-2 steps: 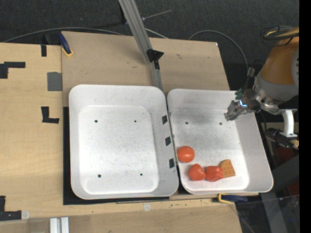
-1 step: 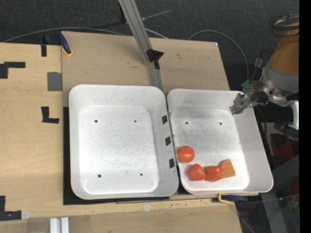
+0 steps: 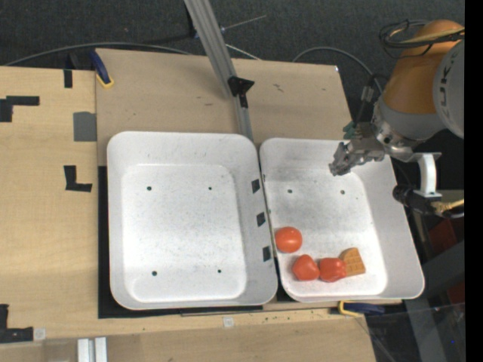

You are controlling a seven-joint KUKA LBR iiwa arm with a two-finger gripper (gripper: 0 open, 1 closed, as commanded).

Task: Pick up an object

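1. Nearest the camera, along the front of the right bin (image 3: 392,277), three items sit in a row: a red tomato-like piece (image 3: 305,267), a second red piece (image 3: 331,269) touching it, and a tan waffle-patterned cracker-like block (image 3: 352,261) touching that one on the right.
2. Just behind them, toward the bin's left wall, an orange-red round tomato-like ball (image 3: 288,240) sits apart from the row.
3. The left bin (image 3: 181,217) lies beside the right bin, their rims meeting along a seam with small black clips.
4. Farther back, the gripper (image 3: 343,163) hangs over the rear part of the right bin, well apart from all four items. Nothing shows between its fingers; whether they are spread or closed cannot be told from this angle.
5. Behind it, the grey arm with its orange band (image 3: 419,78) reaches in from the right.
6. A grey metal pole (image 3: 215,44) slants over the wooden bench (image 3: 45,202) at the back.
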